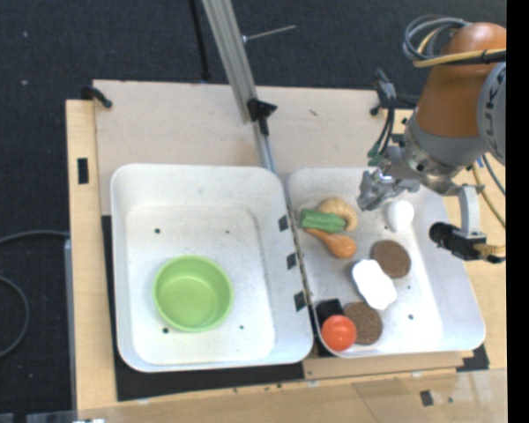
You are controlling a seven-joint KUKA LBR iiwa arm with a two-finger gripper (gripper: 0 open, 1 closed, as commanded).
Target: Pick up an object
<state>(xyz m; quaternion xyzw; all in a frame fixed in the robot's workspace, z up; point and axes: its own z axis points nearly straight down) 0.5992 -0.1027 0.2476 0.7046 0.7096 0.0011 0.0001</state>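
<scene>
The right bin (441, 311) holds several toy foods. An orange carrot with a green top (328, 231) lies beside a tan bread-like piece (337, 208). Two brown round patties (391, 259) (363, 322) sit near a white lumpy piece (374, 284), and a red tomato (339, 332) rests at the front corner. A small white egg-like object (399, 214) lies just right of my gripper (372, 192). The gripper hovers over the bin's back part, above and between the bread piece and the white object. Nothing shows between its fingers.
The left bin (141, 192) contains a green bowl (192, 293) near its front. A slanted metal pole (238, 69) rises from the bench behind the bins. The arm's orange band and cables (454, 77) stand above the right bin's far corner.
</scene>
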